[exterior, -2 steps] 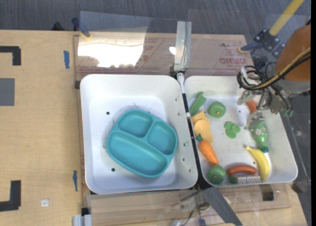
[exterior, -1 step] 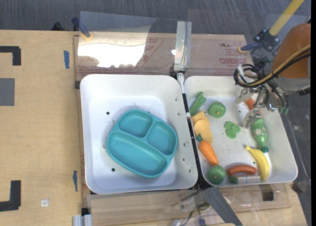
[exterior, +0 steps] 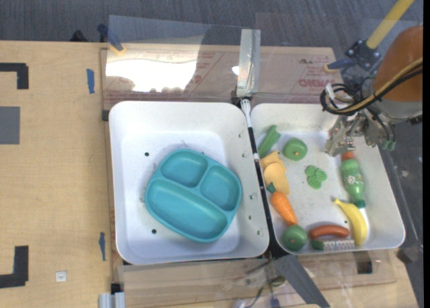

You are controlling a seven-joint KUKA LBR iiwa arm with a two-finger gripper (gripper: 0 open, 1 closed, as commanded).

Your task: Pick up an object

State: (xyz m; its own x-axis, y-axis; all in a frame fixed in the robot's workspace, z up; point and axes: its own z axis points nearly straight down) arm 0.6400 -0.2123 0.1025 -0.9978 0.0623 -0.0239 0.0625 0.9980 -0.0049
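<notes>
the pincer (exterior: 346, 140) hangs low over the far right corner of the right shallow white bin (exterior: 396, 233), its metal tips just above the red-capped green plastic bottle (exterior: 353, 179); whether it is wide or narrow i cannot tell. nothing looks lifted yet, so the grasp is left to do. near it lie a yellow toy banana (exterior: 356, 222), green toy apple (exterior: 295, 148) and orange toy carrot (exterior: 283, 207). the left bin holds a teal divided plastic plate (exterior: 193, 195).

The picture's right side cuts off the orange arm (exterior: 408, 64), and the writing on the green bottle (exterior: 353, 177) is too small to read.
</notes>
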